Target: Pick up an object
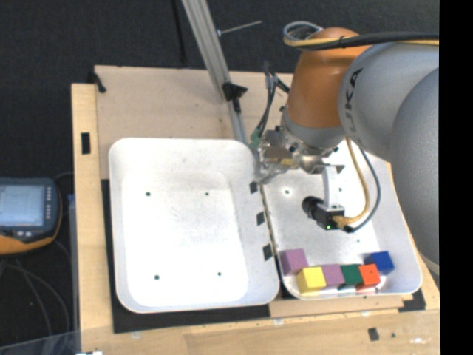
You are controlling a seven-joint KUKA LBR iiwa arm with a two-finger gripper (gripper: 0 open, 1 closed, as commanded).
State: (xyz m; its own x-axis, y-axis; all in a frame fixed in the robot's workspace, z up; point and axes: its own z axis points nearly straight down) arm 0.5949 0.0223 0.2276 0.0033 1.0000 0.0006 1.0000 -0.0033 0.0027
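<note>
Several small blocks lie in a row along the front edge of the right bin (395, 220): a purple block (293, 259), a yellow block (311, 278), a mauve block (332, 274), a green block (349, 276), an orange block (368, 275) and a blue block (380, 261). My gripper (267, 167) hangs low at the back left of the right bin, close to the rim shared with the left bin. It is well behind the blocks and touches none of them. The orange wrist and grey arm hide the bin's back right part.
The left bin (181, 220) lies beside the right one, and their rims meet at the middle. A slanted aluminium pole (214, 58) rises behind the bins, near the gripper. A handheld pendant (26, 209) rests off the bench at the left.
</note>
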